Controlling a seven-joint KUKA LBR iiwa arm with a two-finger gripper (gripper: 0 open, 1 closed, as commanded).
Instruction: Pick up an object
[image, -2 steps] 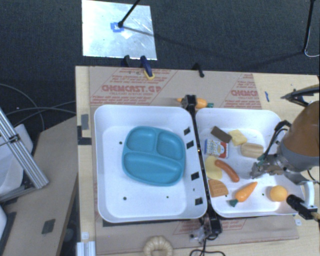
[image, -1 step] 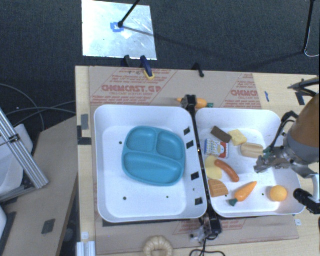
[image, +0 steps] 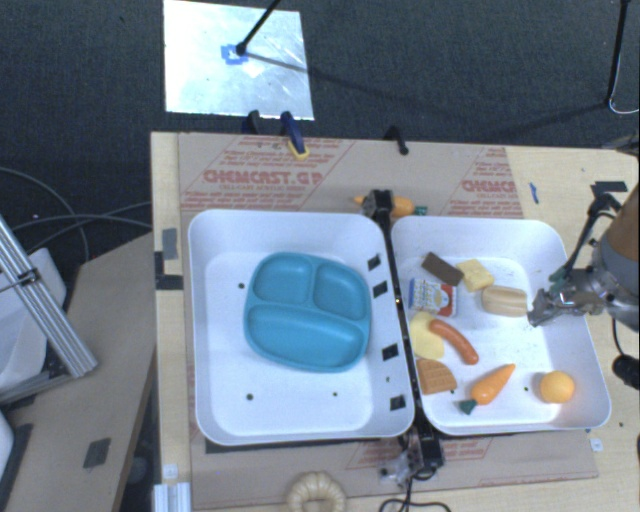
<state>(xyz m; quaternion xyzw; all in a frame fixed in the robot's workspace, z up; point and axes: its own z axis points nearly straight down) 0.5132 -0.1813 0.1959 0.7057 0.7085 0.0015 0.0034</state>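
Approach step: nothing gripped yet.
Your pincer (image: 540, 308) hovers just right of the bread roll (image: 504, 299) in the right bin (image: 585, 350); whether it's open, you can't tell. Next, descend squarely over 1 item.

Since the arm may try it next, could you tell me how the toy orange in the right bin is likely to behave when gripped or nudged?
The toy orange looks round, so it would probably roll if nudged. Its smooth skin may slip from the fingers. It lies near the bin wall, which might stop it.
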